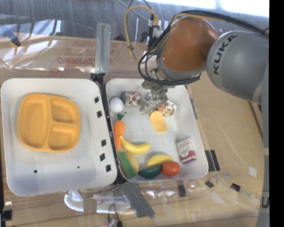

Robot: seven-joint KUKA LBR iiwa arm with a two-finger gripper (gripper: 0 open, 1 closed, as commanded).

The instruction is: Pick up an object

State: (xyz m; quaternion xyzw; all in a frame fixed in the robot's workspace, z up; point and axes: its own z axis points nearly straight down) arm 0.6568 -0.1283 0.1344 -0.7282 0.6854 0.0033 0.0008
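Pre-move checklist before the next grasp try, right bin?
1. Pincer over the right bin: ok.
2. Pincer holding something: cannot tell.
3. Nearby targets in reach: red-and-white packet and yellow piece just beside it: ok.
4. Room around them: small can close by, crowded: not ok.
5. Banana, carrot, tomato lie apart from the pincer: ok.
6. Yellow tray sits in the left bin: ok.

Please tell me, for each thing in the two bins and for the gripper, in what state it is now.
Yellow tray: flat, left bin.
White ball: right bin, against the divider.
Carrot: lying.
Banana: lying.
Tomato: near front wall.
Red carton: lying, apart.
Gripper: low in right bin.
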